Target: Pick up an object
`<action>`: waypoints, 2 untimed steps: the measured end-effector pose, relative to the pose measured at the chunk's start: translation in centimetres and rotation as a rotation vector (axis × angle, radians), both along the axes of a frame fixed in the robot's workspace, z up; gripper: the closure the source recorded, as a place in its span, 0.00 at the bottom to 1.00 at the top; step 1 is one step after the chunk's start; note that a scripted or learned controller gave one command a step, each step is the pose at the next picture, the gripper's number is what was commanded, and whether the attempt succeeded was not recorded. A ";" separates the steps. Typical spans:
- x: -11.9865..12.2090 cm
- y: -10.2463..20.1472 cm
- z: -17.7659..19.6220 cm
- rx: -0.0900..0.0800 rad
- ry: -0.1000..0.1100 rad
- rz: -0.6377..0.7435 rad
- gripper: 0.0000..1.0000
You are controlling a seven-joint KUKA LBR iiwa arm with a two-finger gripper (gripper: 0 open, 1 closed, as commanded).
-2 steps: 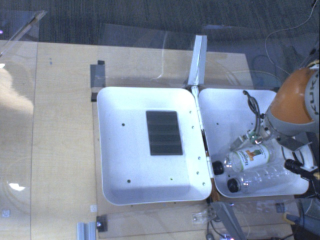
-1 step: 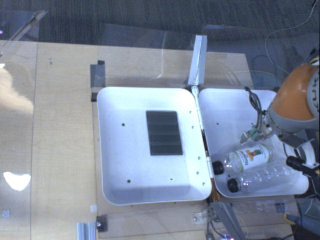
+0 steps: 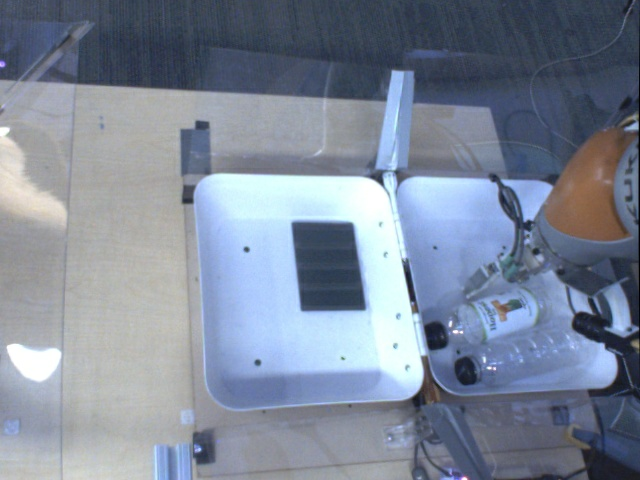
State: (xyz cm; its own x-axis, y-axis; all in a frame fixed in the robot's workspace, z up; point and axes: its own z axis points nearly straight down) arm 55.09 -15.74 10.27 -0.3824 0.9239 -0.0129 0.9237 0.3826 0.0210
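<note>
A: where's the target?

B: two clear plastic bottles in the right bin [image 3: 440, 208], both lying on their sides near its front edge; labelled bottle [image 3: 490, 318] has a white label with green and orange print, black cap toward the bin's left wall; second bottle [image 3: 520, 356] is unlabelled, just in front of it, touching or nearly so, black cap also to the left, body running along the front-right corner.

A: gripper?

B: gripper [image 3: 510, 268] is over the right bin, just behind the labelled bottle, tip close to its upper side; can't tell if it touches; nothing visibly between the jaws; open or closed, cannot tell, too small and cluttered by cables.

A: arm?

B: arm [image 3: 595, 198] comes in over the bin's right edge, orange band above the wrist.

A: other bin?

B: left bin [image 3: 230, 218] sits beside the right one, walls touching along the middle; a dark ribbed rectangular pad [image 3: 328, 265] lies flat near its centre, slightly toward the right wall.

A: rest of the desk?

B: wooden desk [image 3: 120, 268] carries both bins; a grey metal bar [image 3: 395, 133] stands behind the seam between them.
</note>
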 end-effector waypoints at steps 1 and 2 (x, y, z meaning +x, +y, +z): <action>-3.3 -4.9 -1.2 -0.003 0.006 0.107 0.00; -2.9 -4.8 0.1 -0.005 -0.004 0.109 1.00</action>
State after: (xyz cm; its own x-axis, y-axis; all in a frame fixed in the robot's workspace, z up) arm 52.17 -20.49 10.33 -0.4808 0.8766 -0.0191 0.8764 0.4811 0.0223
